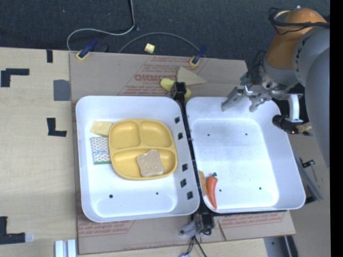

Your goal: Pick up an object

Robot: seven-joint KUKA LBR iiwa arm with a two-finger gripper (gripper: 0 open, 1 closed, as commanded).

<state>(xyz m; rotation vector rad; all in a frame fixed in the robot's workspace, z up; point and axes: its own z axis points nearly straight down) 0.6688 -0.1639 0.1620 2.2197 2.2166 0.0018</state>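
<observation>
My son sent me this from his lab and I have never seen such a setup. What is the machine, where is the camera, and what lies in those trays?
One fixed camera looks down at a slant. The grey robot arm with an orange band reaches in from the right; its two-finger gripper hovers at the far rim of the right white bin, open and holding nothing. That bin has an orange toy carrot at its near left edge. The left white bin holds a yellow divided plate with a tan slice of toy bread on it, plus a pale yellow wedge and a small patterned packet beside it.
</observation>
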